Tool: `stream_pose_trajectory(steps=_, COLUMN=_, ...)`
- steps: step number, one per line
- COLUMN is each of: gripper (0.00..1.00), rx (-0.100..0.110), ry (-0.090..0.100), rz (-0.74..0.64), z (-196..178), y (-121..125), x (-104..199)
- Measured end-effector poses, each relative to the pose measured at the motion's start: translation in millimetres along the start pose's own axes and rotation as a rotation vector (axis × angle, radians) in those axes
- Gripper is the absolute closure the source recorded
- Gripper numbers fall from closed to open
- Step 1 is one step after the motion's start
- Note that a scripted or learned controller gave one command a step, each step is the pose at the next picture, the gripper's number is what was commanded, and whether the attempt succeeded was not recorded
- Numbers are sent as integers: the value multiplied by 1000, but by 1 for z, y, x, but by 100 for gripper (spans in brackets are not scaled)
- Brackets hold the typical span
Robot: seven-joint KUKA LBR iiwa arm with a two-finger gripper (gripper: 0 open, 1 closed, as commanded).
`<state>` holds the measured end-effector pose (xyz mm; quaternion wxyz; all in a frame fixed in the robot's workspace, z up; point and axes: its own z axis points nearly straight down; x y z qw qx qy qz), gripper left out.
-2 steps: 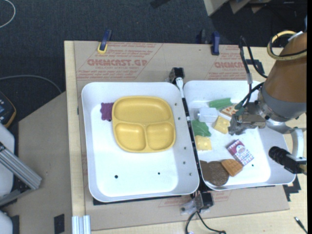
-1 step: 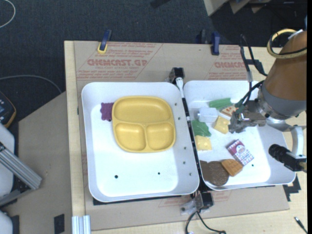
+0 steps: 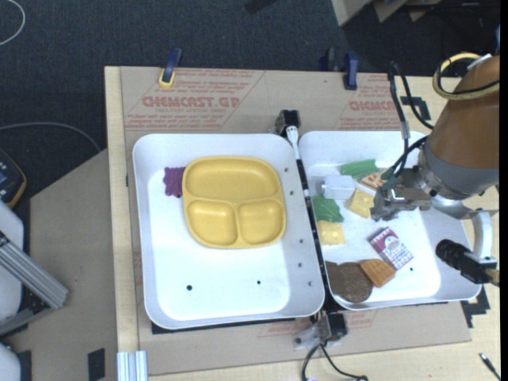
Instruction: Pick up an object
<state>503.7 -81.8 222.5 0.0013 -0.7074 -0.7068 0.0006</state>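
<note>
My gripper (image 3: 386, 202) hangs low over the middle of the right bin (image 3: 444, 292), at the end of the orange-banded arm coming in from the right. Right beside its tip lie a pale yellow cheese wedge (image 3: 361, 204) and an orange cracker (image 3: 371, 181). A maroon packet (image 3: 390, 248) lies just below it. Further left are a white block (image 3: 337, 187), a green strip (image 3: 359, 167), a green leaf piece (image 3: 326, 209) and a yellow block (image 3: 332, 233). A brown round cookie (image 3: 350, 281) and a tan waffle piece (image 3: 379, 272) sit at the bin's front.
The left bin (image 3: 159, 284) holds a yellow three-part plate (image 3: 234, 199) with a purple item (image 3: 172, 181) at its left edge. A black divider strip (image 3: 302, 189) runs between the bins. Blue and yellow clamps hold the cardboard at the back.
</note>
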Motion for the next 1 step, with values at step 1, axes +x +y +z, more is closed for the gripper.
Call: stream_pose_trajectory(steps=1, gripper=100, rx=-3, ry=0, rz=-4, z=3, y=7, x=18)
